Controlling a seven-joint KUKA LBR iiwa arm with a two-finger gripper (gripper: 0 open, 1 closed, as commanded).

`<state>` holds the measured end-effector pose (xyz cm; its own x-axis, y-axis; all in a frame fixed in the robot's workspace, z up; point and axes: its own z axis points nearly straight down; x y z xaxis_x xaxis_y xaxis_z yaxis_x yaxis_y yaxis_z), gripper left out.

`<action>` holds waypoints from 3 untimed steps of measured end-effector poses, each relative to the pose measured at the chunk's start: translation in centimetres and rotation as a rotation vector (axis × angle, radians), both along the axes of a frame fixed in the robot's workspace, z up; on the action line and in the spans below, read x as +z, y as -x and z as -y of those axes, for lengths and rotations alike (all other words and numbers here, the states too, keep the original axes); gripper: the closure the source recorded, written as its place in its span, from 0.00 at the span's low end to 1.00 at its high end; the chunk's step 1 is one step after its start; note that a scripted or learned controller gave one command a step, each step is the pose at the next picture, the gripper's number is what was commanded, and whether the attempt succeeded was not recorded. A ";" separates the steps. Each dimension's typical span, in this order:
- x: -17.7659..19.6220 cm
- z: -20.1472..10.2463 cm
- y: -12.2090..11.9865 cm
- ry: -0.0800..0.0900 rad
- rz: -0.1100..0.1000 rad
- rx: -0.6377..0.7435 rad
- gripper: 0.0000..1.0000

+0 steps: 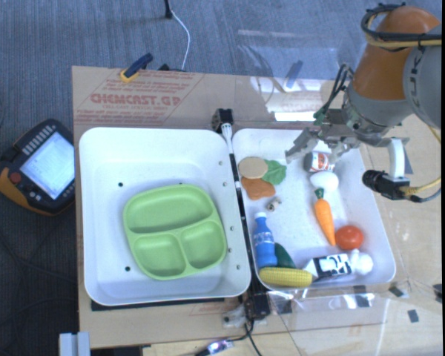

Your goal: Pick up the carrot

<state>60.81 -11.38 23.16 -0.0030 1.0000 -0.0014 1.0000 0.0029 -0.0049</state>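
Now the carrot [324, 219] lies in the right bin [378, 232], leafy end up, tip touching the tomato [349, 237]. Above the carrot, the gripper [320, 158] hangs over the bin's top edge, a little apart from it; whether its jaws are parted or closed, I cannot tell.

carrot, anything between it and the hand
Nothing covers the carrot. The hand sits above its green top end, where a small red-and-white item and a white piece lie between them.
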 end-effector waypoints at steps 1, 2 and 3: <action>-10.2 4.0 3.1 -0.003 -0.004 0.278 0.00; -13.7 8.5 4.4 -0.003 0.002 -0.033 0.00; -13.0 8.5 4.4 -0.001 -0.001 -0.033 1.00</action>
<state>56.37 -19.89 10.12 0.0304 0.9995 -0.0006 0.9995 -0.0304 -0.0059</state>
